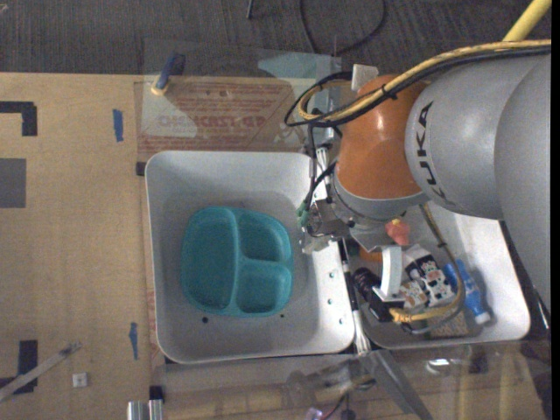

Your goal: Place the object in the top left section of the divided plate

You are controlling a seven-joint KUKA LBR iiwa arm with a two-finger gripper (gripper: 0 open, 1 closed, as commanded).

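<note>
Divided plate (236, 261) in left bin (175, 182), beside arm (437, 138)

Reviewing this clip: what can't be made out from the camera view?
- Claw state: the arm covers it from above.
- Right bin contents: partly hidden under the arm; the visible jumble is too small to identify.
- Whether anything is held: hidden likewise.
- The teal divided plate is in plain sight.
</note>
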